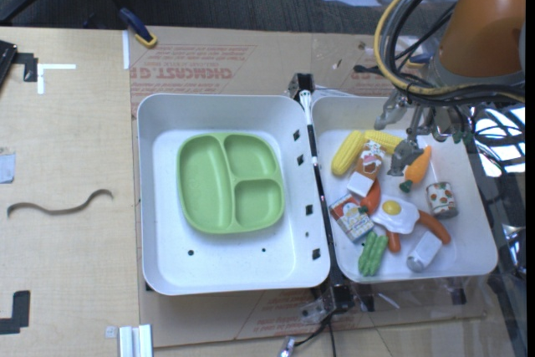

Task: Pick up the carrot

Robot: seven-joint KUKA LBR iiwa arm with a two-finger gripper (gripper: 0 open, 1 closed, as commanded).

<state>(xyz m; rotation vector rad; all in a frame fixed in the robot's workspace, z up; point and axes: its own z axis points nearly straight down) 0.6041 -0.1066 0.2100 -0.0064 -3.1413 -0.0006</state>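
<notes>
Both bins (150, 180) are white. The divided plate (231, 181) in the left one is pale green. At three o'clock lie a yellow corn cob (346, 153), an orange carrot (417, 164) with a green top, a white fried egg (395, 216) with a yellow yolk, and green pea pods (372, 253). The tabletop (58, 146) is tan.

The arm (489, 12) has a rounded glossy orange shell over a grey body, with black and yellow cables (410, 4) looping in a bundle beside it, and ends in a small grey metal tool (407, 153) with dark fittings.
</notes>
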